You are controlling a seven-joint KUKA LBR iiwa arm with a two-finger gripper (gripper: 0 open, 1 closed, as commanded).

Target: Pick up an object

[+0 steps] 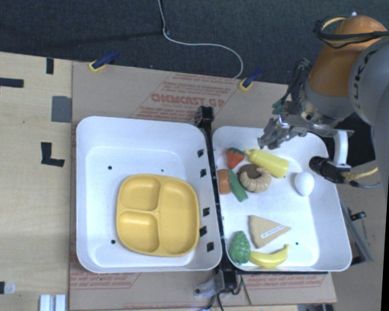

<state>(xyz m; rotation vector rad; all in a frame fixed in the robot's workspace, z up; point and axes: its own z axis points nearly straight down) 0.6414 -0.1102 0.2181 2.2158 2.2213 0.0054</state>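
My gripper [270,138], empty w/ fingers apart, hangs at right bin's [326,260] far edge by the yellow corn cob [268,162] (prob. light, stiff, slick plastic): pinch mid-length.

The arm [360,63] is cut off by the frame's right and upper edges. The gripper [270,138], at upper right of the frame, is too small to resolve. The ring-shaped pastry [255,180] is partly covered by the yellow corn cob [268,163]. The green item [239,248] at lower centre is overlapped by the banana [270,257].
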